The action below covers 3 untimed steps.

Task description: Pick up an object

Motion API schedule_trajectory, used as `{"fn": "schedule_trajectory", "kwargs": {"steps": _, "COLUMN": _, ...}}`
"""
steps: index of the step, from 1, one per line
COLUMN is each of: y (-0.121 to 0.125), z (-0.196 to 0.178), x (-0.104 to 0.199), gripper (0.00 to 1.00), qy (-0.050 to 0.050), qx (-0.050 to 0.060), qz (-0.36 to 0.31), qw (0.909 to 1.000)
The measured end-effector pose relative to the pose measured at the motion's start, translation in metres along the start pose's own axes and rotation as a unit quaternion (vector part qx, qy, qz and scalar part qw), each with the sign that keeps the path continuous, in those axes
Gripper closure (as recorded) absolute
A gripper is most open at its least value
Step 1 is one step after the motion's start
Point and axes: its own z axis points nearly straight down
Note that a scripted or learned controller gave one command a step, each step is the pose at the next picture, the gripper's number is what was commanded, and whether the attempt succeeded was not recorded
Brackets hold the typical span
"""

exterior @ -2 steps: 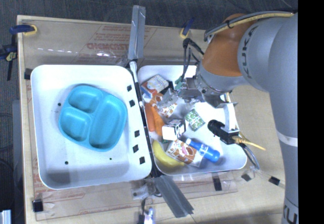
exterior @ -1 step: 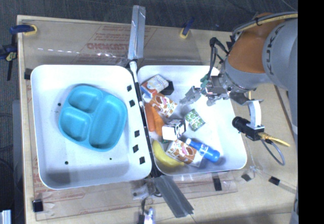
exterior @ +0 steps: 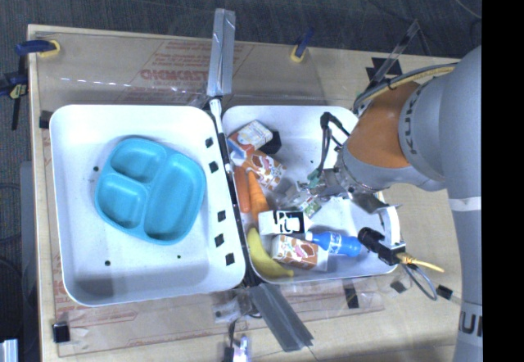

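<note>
Pincer (exterior: 315, 191) sits low in the right bin (exterior: 304, 116), beside the carrot (exterior: 251, 192); finger state cannot be determined.

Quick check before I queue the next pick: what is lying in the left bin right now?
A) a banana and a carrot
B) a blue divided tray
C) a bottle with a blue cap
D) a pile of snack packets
B: the blue divided tray lies alone in the left bin, while the banana, the carrot and the bottle all lie in the right bin, where the gripper reaches in.
</note>
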Motion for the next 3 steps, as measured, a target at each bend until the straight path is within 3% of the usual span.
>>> {"fn": "schedule_trajectory", "kwargs": {"steps": 1, "y": 0.015, "z": -0.004, "x": 0.041, "gripper": 0.0, "qy": -0.012, "qx": -0.003, "qz": -0.006, "qw": 0.9999}}
{"fn": "schedule_trajectory", "kwargs": {"steps": 2, "y": 0.04, "z": -0.028, "x": 0.032, "gripper": 0.0, "qy": 0.0, "qx": -0.001, "qz": -0.015, "qw": 0.9999}}
{"fn": "schedule_trajectory", "kwargs": {"steps": 3, "y": 0.107, "z": -0.008, "x": -0.009, "gripper": 0.0, "qy": 0.0, "qx": 0.004, "qz": 0.029, "qw": 0.9996}}
